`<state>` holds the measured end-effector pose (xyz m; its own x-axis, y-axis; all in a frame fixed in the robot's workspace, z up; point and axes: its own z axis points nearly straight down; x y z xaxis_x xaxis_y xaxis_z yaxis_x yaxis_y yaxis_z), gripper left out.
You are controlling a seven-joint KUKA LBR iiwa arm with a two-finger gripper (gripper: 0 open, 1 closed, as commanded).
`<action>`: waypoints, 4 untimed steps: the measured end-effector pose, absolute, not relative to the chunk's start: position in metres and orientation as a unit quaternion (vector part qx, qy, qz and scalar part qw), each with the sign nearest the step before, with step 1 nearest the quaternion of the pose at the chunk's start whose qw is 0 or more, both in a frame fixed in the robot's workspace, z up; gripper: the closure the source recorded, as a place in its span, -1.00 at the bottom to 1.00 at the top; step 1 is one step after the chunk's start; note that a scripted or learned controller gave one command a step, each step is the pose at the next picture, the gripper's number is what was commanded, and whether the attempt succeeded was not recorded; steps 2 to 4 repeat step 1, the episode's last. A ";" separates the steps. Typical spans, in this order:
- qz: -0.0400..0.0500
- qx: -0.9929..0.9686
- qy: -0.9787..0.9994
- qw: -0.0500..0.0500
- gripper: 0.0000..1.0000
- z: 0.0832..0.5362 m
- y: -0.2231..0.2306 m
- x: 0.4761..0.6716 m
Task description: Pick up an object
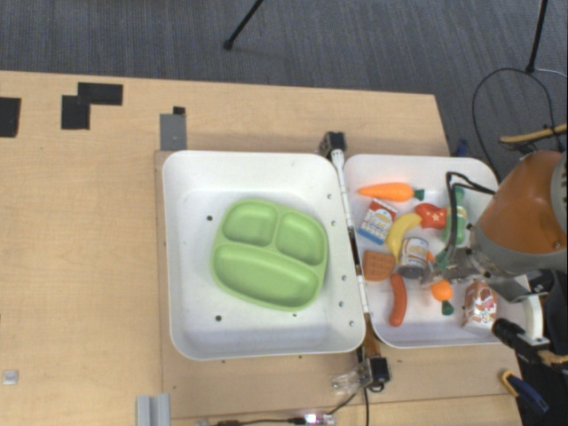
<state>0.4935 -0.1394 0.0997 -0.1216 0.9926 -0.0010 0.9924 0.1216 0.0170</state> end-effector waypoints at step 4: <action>0.001 0.666 0.746 0.001 1.00 0.198 -0.069 0.492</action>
